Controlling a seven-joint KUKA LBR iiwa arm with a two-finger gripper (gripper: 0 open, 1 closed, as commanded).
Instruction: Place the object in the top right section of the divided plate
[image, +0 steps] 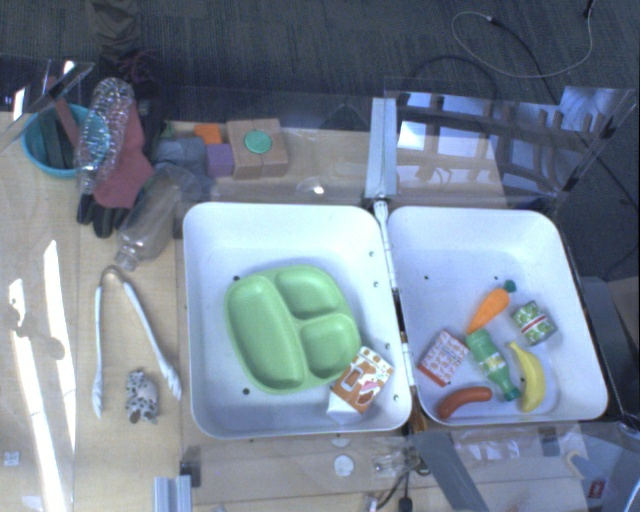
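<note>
The green divided plate (262, 335) lies in the left bin (215, 240), turned a little so its long section runs down the left side and two smaller ones sit on the right. The top right section (308, 290) is the upper of those two, nearest the wall between the bins.

A small carton (361, 380), orange and white with a printed face, lies tilted in the same bin at the plate's lower right corner. It touches or just overlaps the rim there, outside the sections, and sits close to the bin's front wall.

The right bin (470, 240) holds six toy foods gathered in its lower half. A carrot (487, 308) points up and right, with a can (533, 323) just beside it. Below them a green bottle (492, 362) lies between a red and white packet (443, 357) and a banana (530, 375). A sausage (464, 401) lies nearest the front wall, just under the packet.

On the tabletop (60, 300) left of the bins lie white tongs (135, 335) and a small spotted toy (141, 395). Further up are a clear bottle (150, 215), a dark glove (100, 205), a blue bowl (45, 145) and some blocks (245, 150).
</note>
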